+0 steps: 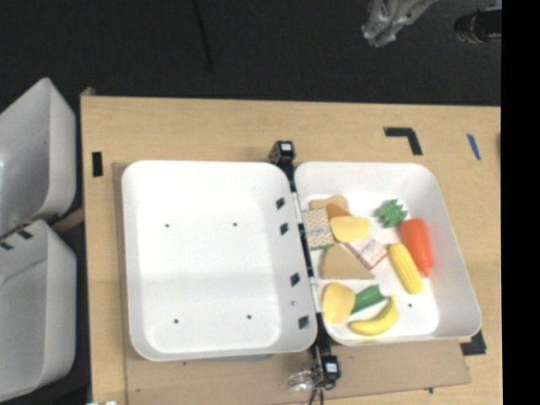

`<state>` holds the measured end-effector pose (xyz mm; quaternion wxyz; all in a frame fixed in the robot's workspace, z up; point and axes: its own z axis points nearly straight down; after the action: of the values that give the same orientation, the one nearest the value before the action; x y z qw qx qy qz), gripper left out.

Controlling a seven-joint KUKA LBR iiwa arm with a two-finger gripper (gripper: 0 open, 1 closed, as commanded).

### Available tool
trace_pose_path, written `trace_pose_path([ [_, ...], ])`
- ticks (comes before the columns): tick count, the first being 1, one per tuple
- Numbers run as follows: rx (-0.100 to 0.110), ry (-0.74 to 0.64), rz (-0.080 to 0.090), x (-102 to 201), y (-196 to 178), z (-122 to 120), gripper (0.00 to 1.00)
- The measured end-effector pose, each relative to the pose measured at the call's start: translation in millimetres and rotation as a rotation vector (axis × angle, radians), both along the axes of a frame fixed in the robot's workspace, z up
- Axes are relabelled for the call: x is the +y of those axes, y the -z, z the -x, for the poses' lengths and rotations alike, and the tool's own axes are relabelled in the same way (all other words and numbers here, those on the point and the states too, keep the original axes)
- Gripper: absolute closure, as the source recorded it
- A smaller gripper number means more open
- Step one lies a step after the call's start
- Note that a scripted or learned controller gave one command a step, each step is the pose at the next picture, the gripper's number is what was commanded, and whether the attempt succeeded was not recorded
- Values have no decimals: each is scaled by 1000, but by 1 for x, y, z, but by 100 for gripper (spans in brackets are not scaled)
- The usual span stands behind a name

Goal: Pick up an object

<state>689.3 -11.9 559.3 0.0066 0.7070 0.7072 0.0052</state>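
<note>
The right bin (439,194) holds several toy foods: an orange carrot (417,243) with green leaves (390,213), a corn cob (405,267), a banana (376,320), a green pepper (368,298), a yellow lemon-like piece (337,300), a yellow piece (349,228), a patterned cracker (316,226) and a small pink-and-white box (371,251). My gripper (386,25) hangs high at the top of the view, far behind the bins and over the dark background, with nothing seen in it.
The left bin (152,192) sits beside the right one, joined by a black-clipped seam (295,251). Both rest on a tan board (211,125). White rounded housings (29,150) stand at the far left.
</note>
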Motion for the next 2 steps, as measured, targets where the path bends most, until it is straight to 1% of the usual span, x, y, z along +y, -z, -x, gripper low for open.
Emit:
trace_pose_path([
  [1,25,7,1,-72,97,0,100],
  [2,6,2,2,-103,3,0,100],
])
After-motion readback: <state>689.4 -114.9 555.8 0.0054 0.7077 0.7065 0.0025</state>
